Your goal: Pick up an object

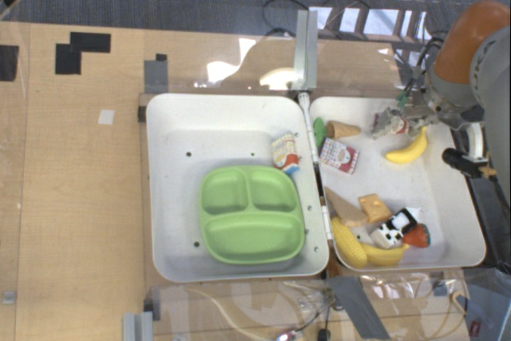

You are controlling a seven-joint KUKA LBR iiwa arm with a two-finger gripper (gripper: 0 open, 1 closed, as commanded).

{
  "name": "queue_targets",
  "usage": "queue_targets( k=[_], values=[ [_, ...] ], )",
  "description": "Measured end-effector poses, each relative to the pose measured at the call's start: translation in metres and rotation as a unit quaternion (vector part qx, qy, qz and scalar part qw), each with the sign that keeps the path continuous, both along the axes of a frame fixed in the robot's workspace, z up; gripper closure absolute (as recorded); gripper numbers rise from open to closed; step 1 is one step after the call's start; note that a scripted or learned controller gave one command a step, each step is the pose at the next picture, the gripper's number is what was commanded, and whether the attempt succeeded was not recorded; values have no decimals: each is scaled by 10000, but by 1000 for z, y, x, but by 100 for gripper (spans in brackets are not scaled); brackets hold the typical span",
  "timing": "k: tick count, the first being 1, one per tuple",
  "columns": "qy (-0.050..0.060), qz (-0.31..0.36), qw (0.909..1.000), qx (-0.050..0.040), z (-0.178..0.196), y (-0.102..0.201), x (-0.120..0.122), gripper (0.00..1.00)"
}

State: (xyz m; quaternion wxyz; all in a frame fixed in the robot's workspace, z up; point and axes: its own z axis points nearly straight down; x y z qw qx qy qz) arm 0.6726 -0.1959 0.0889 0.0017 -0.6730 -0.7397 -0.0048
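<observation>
Gripper [397, 120] hangs low over the far end of the right bin [471, 247], and whether it is open or closed cannot be told from this slant; nothing is seen held in it. A banana [407, 149] lies just beside it, a little nearer the camera, its long axis running slantwise toward the bin's right wall. Reaching it looks to need only a short shift toward the camera.

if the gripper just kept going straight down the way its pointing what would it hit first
Most likely bare floor of the right bin. The gripper hangs between the ice cream cone and the banana, though depth is hard to judge, so it might clip the banana.
</observation>
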Motion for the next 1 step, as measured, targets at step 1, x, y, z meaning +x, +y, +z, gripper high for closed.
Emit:
queue_targets(
  k=[1],
  values=[
    [-27, 29, 10000, -24, 13, -1, 2, 100]
  ],
)
